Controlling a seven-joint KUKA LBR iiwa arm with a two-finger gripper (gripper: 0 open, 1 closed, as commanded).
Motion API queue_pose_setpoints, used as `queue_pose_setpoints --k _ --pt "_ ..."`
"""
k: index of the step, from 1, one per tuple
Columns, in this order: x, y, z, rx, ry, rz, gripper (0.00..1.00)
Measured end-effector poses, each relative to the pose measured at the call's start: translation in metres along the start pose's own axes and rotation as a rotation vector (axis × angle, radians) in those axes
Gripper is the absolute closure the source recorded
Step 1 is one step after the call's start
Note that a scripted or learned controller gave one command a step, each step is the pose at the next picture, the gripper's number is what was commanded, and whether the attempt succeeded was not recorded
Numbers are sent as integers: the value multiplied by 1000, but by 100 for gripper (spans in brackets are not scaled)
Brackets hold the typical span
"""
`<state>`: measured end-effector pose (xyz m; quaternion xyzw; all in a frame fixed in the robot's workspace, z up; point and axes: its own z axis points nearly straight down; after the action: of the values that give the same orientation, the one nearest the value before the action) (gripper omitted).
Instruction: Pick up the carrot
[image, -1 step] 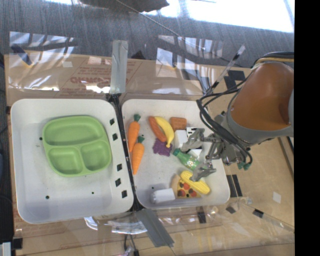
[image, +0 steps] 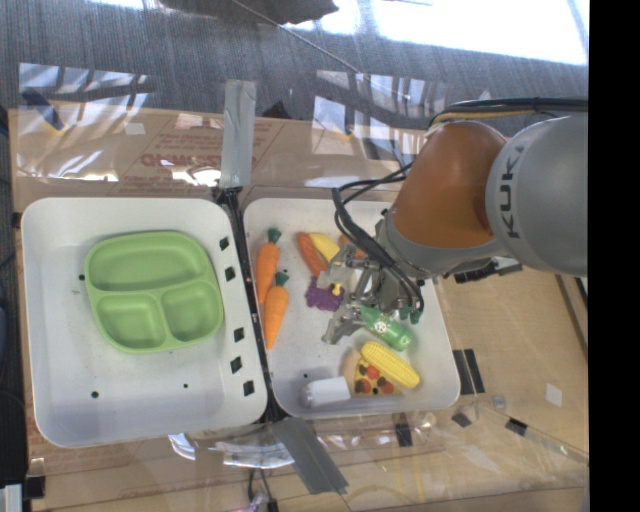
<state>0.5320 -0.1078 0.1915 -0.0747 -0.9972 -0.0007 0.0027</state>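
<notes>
Two white bins: left bin (image: 50, 330) holds one green divided plate (image: 153, 290). Right bin (image: 295, 400) — two carrots (image: 266, 265) (image: 275, 309) along its left wall, two corn cobs (image: 389, 364) (image: 324, 244), one purple grape bunch (image: 322, 295), one pizza slice (image: 367, 381), a green bottle (image: 386, 327). Gripper (image: 350, 295) sits mid-bin, right of both carrots, clear of them — fingers look spread, nothing between, though cluttered.

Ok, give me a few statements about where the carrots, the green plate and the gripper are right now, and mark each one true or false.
1. The green plate sits in the left bin. True.
2. Two carrots lie near the right bin's left wall. True.
3. The gripper hovers over the left bin. False: it is over the right bin.
4. A carrot lies on the green plate. False: both are in the right bin.
5. Corn lies in the right bin. True.
</notes>
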Motion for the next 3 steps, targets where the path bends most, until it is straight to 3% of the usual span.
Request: queue_pose_setpoints --k 1,2,3 --pt "-51 15 101 1 -3 186 0" --pt "-36 -10 -89 1 -18 80 0" --pt "-50 27 13 1 0 110 0"
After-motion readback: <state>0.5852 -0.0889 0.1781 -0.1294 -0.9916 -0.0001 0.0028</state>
